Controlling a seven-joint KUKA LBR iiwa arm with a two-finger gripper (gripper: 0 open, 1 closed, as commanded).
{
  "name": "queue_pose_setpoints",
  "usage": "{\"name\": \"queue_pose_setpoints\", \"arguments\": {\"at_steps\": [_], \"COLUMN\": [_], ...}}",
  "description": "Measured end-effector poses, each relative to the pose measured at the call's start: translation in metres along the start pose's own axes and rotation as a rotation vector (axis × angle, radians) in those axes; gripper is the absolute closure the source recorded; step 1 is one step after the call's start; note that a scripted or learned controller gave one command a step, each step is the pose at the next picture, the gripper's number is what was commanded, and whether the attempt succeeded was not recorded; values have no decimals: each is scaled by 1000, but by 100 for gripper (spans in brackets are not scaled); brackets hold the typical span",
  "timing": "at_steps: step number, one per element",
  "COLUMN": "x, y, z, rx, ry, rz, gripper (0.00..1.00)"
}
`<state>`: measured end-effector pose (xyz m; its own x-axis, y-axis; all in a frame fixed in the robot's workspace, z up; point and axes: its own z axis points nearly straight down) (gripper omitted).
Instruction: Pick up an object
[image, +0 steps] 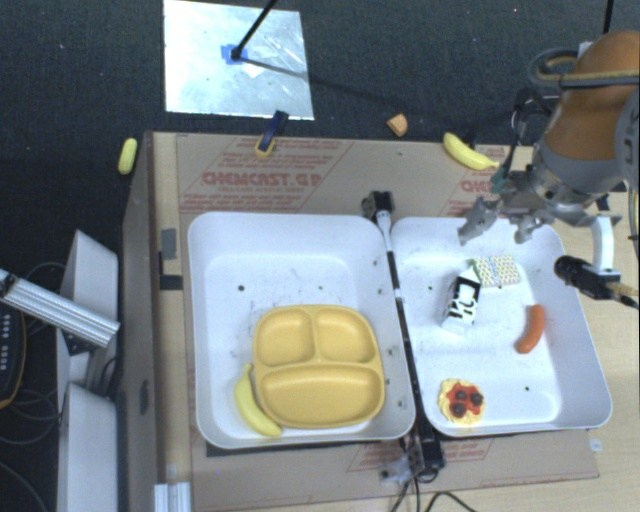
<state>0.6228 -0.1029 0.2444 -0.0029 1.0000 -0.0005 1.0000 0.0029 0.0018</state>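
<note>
Two white bins side by side; gripper (498, 222) spread wide, holding nothing, above right bin (580, 385); milk carton (462, 299), hot dog (530, 328), small pizza (462, 399) inside; yellow tray (318, 365) in left bin (220, 300).

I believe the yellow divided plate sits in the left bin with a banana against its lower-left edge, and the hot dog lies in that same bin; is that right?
Not quite: the hot dog lies in the right bin, near its right wall. The rest holds: the camera view shows the yellow divided plate in the left bin, with a banana against its lower-left edge.
</note>
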Motion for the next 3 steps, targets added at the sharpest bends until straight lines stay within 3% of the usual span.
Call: {"name": "queue_pose_setpoints", "arguments": {"at_steps": [1, 2, 3], "x": [-1, 1, 1], "y": [-10, -24, -23], "z": [150, 160, 149], "rx": [1, 1, -1], "ry": [1, 1, 1], "rz": [2, 2, 1], "gripper": [0, 0, 100]}}
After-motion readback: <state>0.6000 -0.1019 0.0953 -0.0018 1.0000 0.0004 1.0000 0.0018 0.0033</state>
